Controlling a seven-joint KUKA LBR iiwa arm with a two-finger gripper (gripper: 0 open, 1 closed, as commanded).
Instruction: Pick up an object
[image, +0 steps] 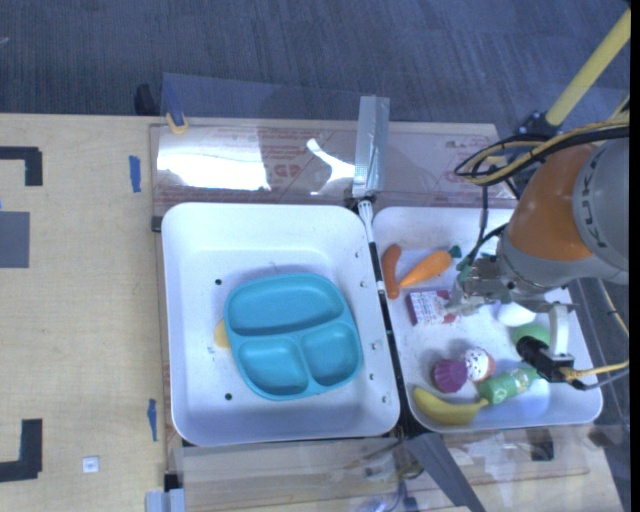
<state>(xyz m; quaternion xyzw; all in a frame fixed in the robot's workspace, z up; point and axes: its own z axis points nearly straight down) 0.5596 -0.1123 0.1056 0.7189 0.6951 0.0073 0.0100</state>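
The claw (468, 298) hangs over a small pink and white packet (428, 306); I cannot tell its state.

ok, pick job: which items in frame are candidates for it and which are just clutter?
Job:
- end effector, low in the right white bin
- orange plastic carrot
- yellow plastic banana
- purple round toy
- green plastic bottle
- small pink-and-white packet

Lying about:
- blue three-compartment plastic tray in the left white bin
- blue tape marks on the bench
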